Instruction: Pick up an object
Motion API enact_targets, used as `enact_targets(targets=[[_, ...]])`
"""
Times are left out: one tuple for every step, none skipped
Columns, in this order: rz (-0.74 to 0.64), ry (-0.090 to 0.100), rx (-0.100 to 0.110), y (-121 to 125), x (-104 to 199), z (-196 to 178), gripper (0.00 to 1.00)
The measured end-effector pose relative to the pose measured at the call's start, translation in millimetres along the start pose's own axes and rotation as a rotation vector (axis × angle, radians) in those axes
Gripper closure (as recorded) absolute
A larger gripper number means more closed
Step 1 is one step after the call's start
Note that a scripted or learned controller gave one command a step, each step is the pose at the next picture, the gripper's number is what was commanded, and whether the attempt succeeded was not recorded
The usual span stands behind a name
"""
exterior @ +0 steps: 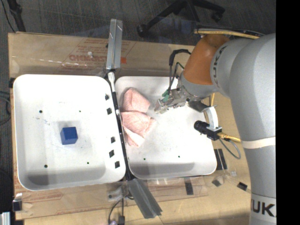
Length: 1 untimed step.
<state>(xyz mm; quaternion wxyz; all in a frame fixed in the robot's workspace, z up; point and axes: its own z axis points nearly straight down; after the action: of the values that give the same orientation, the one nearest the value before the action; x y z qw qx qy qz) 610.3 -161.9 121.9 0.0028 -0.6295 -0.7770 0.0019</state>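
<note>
The pink cloth point(135, 116) lies bunched at the left side of the right bin point(187, 168). Likely soft, light; pinch a raised fold. The hand point(161, 106) hovers beside it; its state I cannot tell.

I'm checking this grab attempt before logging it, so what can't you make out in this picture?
- Gripper: its tips are small and blurred in the camera view, so contact with the pink cloth is unclear.
- Pink cloth: its folds hide whatever lies under it.
- Blue block: too small to show any markings.
</note>
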Motion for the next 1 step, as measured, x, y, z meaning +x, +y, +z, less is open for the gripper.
enact_targets(targets=[[-0.17,-0.001,-0.005,-16.8,6.5,29.3,1.0]])
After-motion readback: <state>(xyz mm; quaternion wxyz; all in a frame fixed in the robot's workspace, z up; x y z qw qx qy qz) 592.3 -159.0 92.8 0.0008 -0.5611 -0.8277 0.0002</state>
